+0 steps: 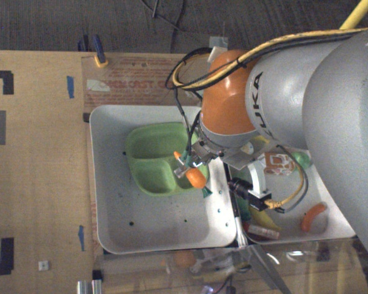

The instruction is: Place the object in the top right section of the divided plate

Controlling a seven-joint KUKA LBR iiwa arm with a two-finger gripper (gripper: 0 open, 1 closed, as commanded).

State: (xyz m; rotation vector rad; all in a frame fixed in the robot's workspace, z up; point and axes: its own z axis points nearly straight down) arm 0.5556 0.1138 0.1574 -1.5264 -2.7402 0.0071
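Observation:
A green divided plate (148,144) lies in the left white bin (147,225), toward its back right. My gripper (195,176) hangs over the plate's right edge, below the arm's orange band. A small orange object (197,178) sits between its two teal-tipped fingers (185,160), so the gripper is shut on it. The object is over the rim of the plate's right-hand section, near the wall between the bins. The arm hides part of the plate's right side.
The right bin (337,228) holds an orange carrot-like piece (313,216), a green item (302,159), a white printed box (279,163) and a yellow item (265,218). The grey arm (319,97) covers most of that bin.

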